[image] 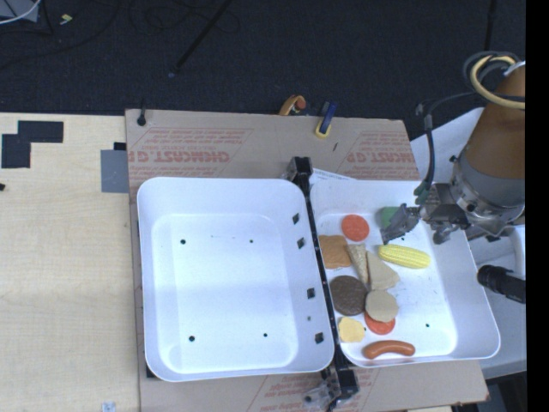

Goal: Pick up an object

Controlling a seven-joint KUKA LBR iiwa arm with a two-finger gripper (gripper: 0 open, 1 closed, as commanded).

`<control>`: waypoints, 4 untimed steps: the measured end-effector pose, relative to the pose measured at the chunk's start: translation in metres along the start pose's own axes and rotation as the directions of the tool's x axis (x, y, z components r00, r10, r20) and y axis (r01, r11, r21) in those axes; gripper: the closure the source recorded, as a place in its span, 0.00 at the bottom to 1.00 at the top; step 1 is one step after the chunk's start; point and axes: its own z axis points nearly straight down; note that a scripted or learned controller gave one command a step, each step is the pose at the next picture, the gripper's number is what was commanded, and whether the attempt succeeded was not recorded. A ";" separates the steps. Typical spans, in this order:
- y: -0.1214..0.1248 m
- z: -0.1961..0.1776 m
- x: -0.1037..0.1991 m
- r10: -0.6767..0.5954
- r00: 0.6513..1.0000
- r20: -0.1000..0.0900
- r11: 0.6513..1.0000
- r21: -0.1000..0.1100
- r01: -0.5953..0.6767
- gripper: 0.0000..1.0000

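Observation:
My gripper (pixel 421 226) hangs over the far right part of the right bin (pixel 446 337), its two grey fingers spread open with nothing between them. Just below it lies a yellow corn cob (pixel 404 256). A green piece (pixel 391 215) peeks out beside the left finger (pixel 400 223). Further left in the bin are a red disc (pixel 355 227), a tan bread slice (pixel 334 251), a beige wedge (pixel 379 270), a brown round cookie (pixel 348 294), a beige round piece (pixel 382 304), a yellow round piece (pixel 351 330) and a sausage (pixel 389 348).
The left bin (pixel 154 230) sits beside the right one on a cardboard sheet (pixel 214 144), with a black divider strip (pixel 313 256) between them. The arm's orange band (pixel 506 136) rises at the right edge. A black part (pixel 504 281) juts in by the bin's right rim.

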 end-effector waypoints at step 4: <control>0.086 0.181 0.021 -0.003 1.000 0.001 1.000 -0.009 0.003 0.00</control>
